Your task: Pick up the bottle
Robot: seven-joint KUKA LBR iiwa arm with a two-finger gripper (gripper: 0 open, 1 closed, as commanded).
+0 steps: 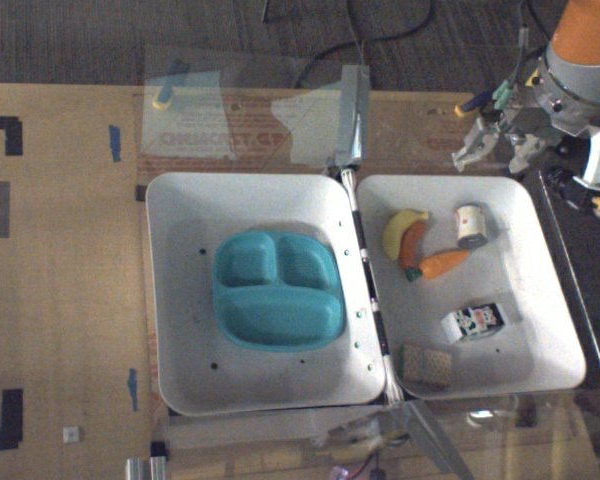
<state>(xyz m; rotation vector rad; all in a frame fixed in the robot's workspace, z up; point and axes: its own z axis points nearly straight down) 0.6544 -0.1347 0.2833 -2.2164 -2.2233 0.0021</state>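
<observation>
We see the bench [60, 268] carrying two shallow white bins side by side: the left bin [180, 368] holds a teal divided plate [277, 290] near its middle, and the right bin [550, 358] holds the smaller things. The arm [580, 38], grey with its orange band, sits at the upper right, and its gripper [495, 148] hovers over the bench just beyond the right bin's far rim, fingers apart with nothing between them. In the right bin a yellow banana [400, 230] lies touching a carrot [442, 263]. A small carton [473, 321] rests nearer the middle, with a tan sponge [426, 365] at the near edge. The bottle [469, 225], what looks like a small white one, lies just beside the carrot, well apart from the gripper
</observation>
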